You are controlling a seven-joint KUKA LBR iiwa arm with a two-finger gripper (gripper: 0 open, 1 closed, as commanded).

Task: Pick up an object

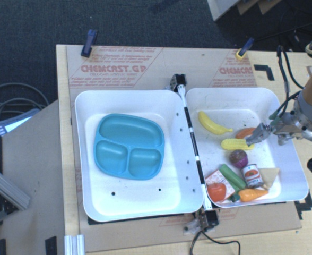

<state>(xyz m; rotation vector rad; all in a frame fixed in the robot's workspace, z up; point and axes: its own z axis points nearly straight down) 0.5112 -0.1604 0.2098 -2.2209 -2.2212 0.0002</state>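
My gripper (pixel 256 136) reaches in from the right, low over the right bin (pixel 267 101). Its tip is beside a small orange-red piece (pixel 243 133) and just above a yellow corn cob (pixel 235 144). A yellow banana (pixel 213 124) lies to the left of them. Below the corn sits a purple onion (pixel 239 157). Nearer the front edge are a small can (pixel 251 175), a green cucumber (pixel 232 177), a red tomato (pixel 216 191), an orange carrot (pixel 251 195) and a pale cheese wedge (pixel 270 175). I see nothing lifted clear of the bin.
The left bin (pixel 87 142) holds a blue divided plate (pixel 129 146). A black hinge bar (pixel 190 137) runs between the bins. Cables (pixel 286 73) hang near the arm at the right. Blue clamps (pixel 88 42) grip the board's far edge.
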